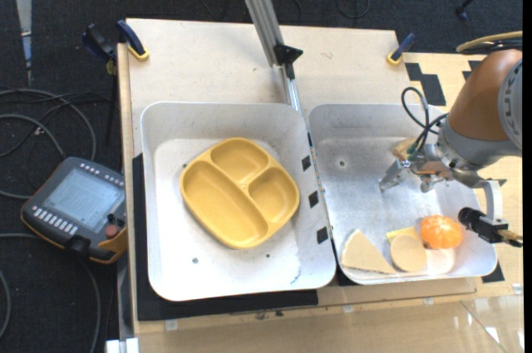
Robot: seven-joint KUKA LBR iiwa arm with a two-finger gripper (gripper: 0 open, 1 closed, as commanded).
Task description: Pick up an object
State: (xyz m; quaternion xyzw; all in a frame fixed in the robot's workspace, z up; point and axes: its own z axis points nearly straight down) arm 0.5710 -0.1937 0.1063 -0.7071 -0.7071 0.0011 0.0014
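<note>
Gripper (409, 174) hangs above orange ball (440, 232), beige pieces (391, 252).

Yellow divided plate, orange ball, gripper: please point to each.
yellow divided plate (240, 191), camera view, its centre ridge.
orange ball (440, 232), camera view, its top.
gripper (407, 177), camera view, between fingertips.

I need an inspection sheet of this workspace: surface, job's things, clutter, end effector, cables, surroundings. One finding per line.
Surface: bench bearing the left bin and the right bin.
Job's things: orange ball, tan wedge and round disc at the right bin's near edge; yellow divided plate in the left bin.
Clutter: nothing seen.
End effector: end effector over the right bin, apart from the objects; finger state unclear.
Cables: black loops on the floor.
Surroundings: teach pendant on the floor; clamps at the bench corners.
</note>
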